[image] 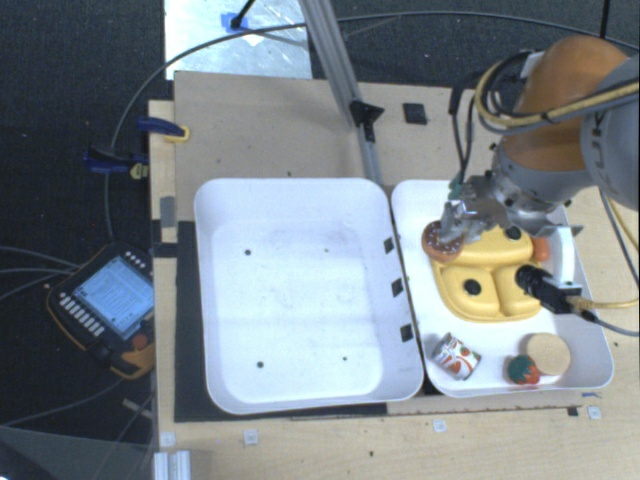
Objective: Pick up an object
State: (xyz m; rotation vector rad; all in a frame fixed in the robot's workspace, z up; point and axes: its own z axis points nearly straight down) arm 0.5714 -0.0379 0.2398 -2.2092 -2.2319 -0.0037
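Pendant: handheld control unit with a lit blue screen, lying on the dark floor to the left of the bench, cables trailing from it.
Clamps: a blue and yellow one on the bench's left edge near the top, with a second blue one just left of it, off the edge.
Bench: tan board carrying both bins side by side.
Left bin: shallow, white, with a few small dark dots on its floor.
Pole: grey rod slanting down from the top to a black fitting just above the gap between the bins.
Right bin: white, touching the left bin along its long side, holding all the loose things.
Ring: small brownish round thing at the upper left corner of the yellow toy, directly under the hand.
Hand: low over the ring and the yellow toy's upper left edge; whether its fingers are spread or pinching anything I cannot tell.
Can: small, red and white, on its side near the bin's front left.
Yellow toy: large, rounded, with two dark holes, in the middle of the bin.
Ball: small, green and red, touching the disc's left side.
Disc: tan, round, in the front right corner.
Arm: grey with an orange band, reaching in from the right above the bin.
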